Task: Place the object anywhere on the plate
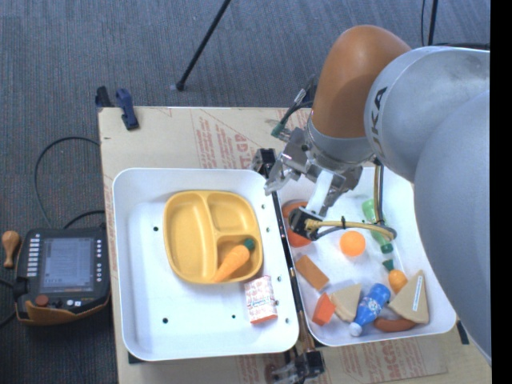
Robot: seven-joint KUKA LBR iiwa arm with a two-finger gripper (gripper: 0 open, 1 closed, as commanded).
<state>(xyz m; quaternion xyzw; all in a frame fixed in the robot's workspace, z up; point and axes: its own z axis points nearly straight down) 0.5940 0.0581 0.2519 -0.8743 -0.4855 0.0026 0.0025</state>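
A small carton (260,300) lies in the left bin (128,294) near its lower right corner. A handheld control pad (62,275) sits on the grey carpet (96,38) left of the surface (208,130). A blue clamp (126,108) grips its upper left corner.

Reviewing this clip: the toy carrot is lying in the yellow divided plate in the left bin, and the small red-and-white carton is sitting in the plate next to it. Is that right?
Not quite. The carrot does lie in the yellow plate in the left bin, but the carton is not in the plate. The camera view shows it on the bin floor, just off the plate's near right corner.
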